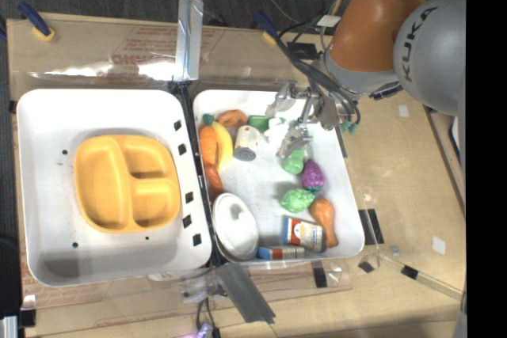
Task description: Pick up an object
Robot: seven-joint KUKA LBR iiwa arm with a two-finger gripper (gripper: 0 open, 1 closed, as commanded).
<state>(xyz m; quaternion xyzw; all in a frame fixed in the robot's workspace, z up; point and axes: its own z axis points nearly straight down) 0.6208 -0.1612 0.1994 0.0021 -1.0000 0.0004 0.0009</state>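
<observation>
My gripper [295, 145] hangs over the upper middle of the right bin [348, 194], at the end of the grey arm with the orange band [372, 28]. Its tip is right above a small light-green object [294, 163] and looks to touch its top. A purple grape bunch [313, 174] lies just to the right of that object. Below them are a green lumpy piece [298, 199] and an orange-brown piece [323, 214].
The right bin also holds a banana [224, 145], an orange carrot [207, 148], a white cup [245, 142], a white bowl [235, 222], a small can [303, 233] and a marker [277, 252]. A yellow divided tray [127, 180] sits in the left bin [40, 131].
</observation>
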